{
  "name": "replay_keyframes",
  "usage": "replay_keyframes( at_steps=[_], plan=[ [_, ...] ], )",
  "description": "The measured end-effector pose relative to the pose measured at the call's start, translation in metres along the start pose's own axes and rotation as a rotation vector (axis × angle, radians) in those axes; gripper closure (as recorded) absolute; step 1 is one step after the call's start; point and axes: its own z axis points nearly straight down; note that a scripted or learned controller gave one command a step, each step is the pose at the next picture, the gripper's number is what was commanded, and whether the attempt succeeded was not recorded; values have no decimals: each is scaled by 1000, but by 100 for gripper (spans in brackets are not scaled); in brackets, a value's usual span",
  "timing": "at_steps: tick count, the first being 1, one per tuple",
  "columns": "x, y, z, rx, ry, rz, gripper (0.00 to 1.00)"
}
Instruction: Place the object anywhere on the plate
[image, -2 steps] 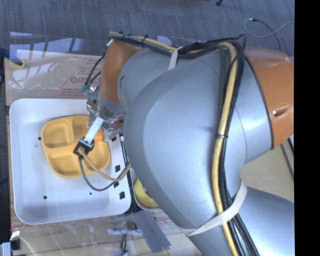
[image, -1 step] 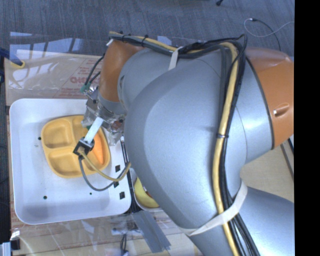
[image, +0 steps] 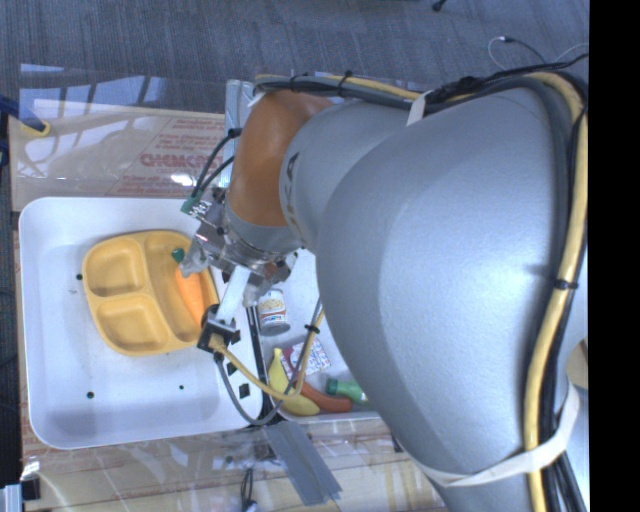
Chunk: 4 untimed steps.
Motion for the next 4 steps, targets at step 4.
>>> replay_keyframes(
  at_steps=[4],
  plan=[
    [73,24,-56,-3,1,17,0]
  ],
)
